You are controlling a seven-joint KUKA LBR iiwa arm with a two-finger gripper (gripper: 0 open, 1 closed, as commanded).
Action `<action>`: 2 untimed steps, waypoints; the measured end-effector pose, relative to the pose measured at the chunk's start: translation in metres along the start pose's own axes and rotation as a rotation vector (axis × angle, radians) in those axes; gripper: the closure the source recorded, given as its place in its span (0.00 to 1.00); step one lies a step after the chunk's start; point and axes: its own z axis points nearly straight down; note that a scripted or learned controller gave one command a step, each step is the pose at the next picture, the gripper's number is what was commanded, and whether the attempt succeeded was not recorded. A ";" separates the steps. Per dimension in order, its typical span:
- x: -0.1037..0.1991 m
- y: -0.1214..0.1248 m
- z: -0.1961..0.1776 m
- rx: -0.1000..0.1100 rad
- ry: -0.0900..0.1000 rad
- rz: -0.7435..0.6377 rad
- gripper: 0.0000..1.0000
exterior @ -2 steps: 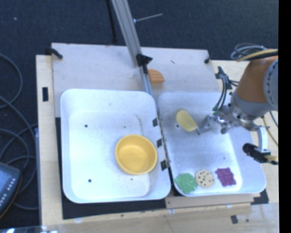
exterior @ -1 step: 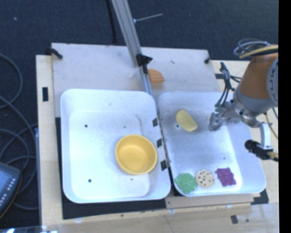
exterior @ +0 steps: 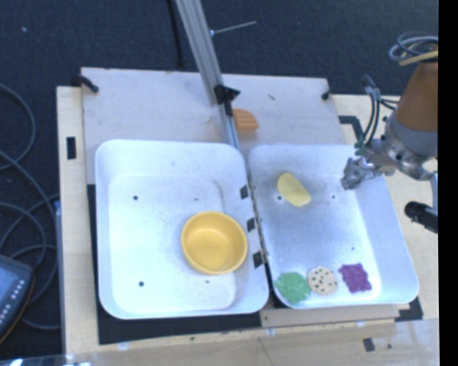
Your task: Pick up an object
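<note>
A pale yellow, lemon-shaped object (exterior: 294, 189) lies in the upper part of the right bin (exterior: 382, 235). Along that bin's near edge sit a green piece (exterior: 292, 287), a speckled cookie (exterior: 322, 280) and a purple piece (exterior: 356, 277). A yellow bowl (exterior: 214, 242) rests in the left bin (exterior: 137, 227). My gripper (exterior: 354, 174) hangs over the right bin's upper right part, to the right of the lemon-shaped object and apart from it. Nothing is seen between its fingers.
An orange object (exterior: 245, 120) lies on the bench behind the bins, beside a slanted metal pole (exterior: 206, 59). Cables and a tablet (exterior: 4, 296) lie on the floor at the left.
</note>
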 end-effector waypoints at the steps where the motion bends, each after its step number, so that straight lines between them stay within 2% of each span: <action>1: -0.001 0.002 -0.055 0.000 0.000 0.000 1.00; 2: 0.057 0.012 -0.061 0.005 0.003 -0.005 1.00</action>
